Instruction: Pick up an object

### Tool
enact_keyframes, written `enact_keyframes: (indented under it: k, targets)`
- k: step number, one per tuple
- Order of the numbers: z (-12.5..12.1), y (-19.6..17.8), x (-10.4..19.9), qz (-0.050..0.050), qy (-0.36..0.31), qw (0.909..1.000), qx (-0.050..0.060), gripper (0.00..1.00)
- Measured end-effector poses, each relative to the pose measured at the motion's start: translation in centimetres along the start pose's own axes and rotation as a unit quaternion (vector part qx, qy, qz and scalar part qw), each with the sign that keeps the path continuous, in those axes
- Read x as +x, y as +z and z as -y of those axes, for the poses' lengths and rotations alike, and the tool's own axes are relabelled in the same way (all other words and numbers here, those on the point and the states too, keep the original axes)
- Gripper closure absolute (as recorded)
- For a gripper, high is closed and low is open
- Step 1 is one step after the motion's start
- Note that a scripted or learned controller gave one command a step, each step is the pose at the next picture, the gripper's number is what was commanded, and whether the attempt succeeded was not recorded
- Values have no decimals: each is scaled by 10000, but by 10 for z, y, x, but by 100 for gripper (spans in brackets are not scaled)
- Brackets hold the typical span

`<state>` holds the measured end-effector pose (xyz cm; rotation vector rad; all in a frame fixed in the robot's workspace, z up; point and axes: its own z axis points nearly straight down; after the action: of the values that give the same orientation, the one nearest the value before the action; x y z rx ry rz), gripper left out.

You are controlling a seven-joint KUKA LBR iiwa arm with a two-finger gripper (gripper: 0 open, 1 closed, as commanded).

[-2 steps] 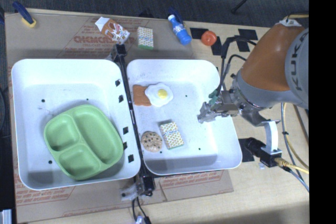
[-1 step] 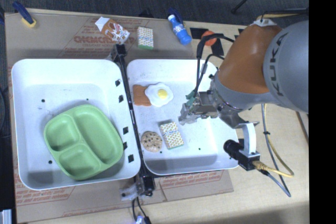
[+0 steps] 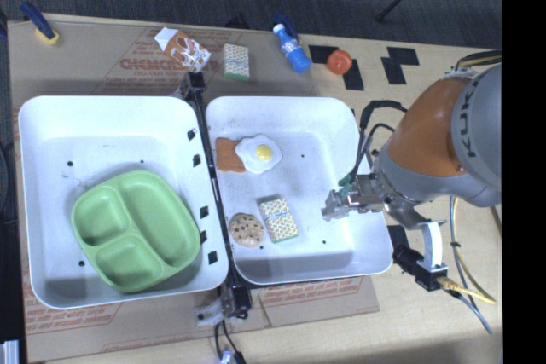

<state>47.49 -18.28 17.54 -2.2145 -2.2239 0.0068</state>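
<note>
Camera view, nearest edge first: I see the left bin (image 3: 34,183) holding a smooth green plastic plate (image 3: 134,228) with three rounded compartments, lying toward the bin's near side. In the right bin (image 3: 341,264), close to the near wall, sits a round speckled cookie (image 3: 246,229), and just beside it, to its right, a flat rectangular packet (image 3: 279,218) with a pale patterned wrapper, lying slightly skewed. Further back in the same bin I make out a toy fried egg (image 3: 258,154), glossy white with a yellow yolk, overlapping an orange-brown toast slice (image 3: 227,155) next to the divider between the bins.

My end effector (image 3: 339,204) hangs low over the right side of the right bin, well apart from the packet and the egg; I cannot tell how its fingers stand from this angle. The grey arm with its orange band (image 3: 426,136) covers the bin's right rim.

Beyond the bins, on the cardboard-covered surface (image 3: 102,55), lie a crinkled snack bag (image 3: 182,49), a small square box (image 3: 236,61), a blue bottle (image 3: 292,48) and an orange ball (image 3: 340,60).
</note>
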Motion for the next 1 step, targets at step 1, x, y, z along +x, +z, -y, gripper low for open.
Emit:
enact_keyframes:
  k: [1]
  targets:
    - [-2,-59,40,-8,-10,10000,-28,100]
